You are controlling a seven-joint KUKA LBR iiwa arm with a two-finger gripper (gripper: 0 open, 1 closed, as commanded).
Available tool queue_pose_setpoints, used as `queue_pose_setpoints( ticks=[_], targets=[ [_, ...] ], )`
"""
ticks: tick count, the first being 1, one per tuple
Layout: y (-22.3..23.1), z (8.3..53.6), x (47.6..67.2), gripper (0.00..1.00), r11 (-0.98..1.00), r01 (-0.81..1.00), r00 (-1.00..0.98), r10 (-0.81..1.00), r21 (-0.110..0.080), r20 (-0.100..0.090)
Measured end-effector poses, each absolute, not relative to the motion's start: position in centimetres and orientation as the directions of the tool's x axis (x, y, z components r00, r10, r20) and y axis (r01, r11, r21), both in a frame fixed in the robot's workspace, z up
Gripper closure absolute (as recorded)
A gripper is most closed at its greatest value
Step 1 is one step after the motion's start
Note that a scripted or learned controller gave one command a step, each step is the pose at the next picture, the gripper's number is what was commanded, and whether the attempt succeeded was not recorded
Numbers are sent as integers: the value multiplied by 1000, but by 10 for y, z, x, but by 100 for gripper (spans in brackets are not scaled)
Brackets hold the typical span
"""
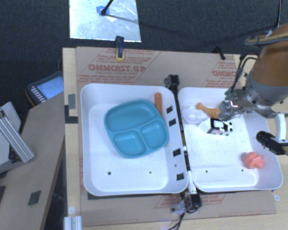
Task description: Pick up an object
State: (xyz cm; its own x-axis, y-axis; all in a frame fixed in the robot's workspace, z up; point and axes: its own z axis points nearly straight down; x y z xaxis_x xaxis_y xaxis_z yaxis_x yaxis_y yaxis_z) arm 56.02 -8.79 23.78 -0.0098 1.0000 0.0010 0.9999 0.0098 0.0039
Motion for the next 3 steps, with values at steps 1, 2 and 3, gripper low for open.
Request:
queue_pose_setpoints(
  ticks=[1,2,3],
  targets=[
    [-37,245,567,100,10,1000,-10,1000,3,1],
    [9,238,587,100,9,1000,-9,1000,4,1],
    [65,244,598,100,10,1000,-10,1000,3,2]
  ],
)
